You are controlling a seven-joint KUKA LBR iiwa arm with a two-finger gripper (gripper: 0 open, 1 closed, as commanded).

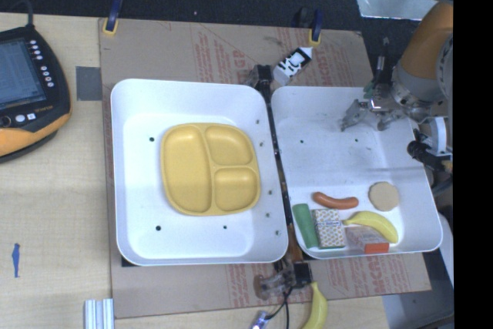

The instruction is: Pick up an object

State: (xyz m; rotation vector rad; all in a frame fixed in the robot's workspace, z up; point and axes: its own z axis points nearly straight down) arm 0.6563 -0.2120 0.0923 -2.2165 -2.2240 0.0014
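Two shallow white plastic bins sit side by side on a sheet of brown cardboard laid over a pale wooden bench. The left bin (135, 166) holds a smooth yellow plate (209, 167) with three moulded compartments and rounded corners, lying flat near its middle. The right bin (323, 135) carries the loose objects, all gathered along its near edge: a glossy red-orange sausage (335, 201), a round tan cookie-like disc (384, 196) to its right, a curved yellow banana (375, 224) nearer still, a green block (305, 225) at the left, a speckled rectangular sponge-like block (329, 228) just beside it, and a small red piece (377, 247) under the banana.

The gripper (370, 113) hangs over the far right part of the right bin, well apart from those objects, its metal fingers spread wide with nothing between them. The grey arm with its orange band (424, 42) comes in from the right.

A second banana (315, 307) lies on the cardboard at the near edge, beside some cabling. An orange-rimmed control pendant (27, 88) rests on the bench at far left. Blue clamps (113, 15) pin the cardboard's far edge, against dark flooring.
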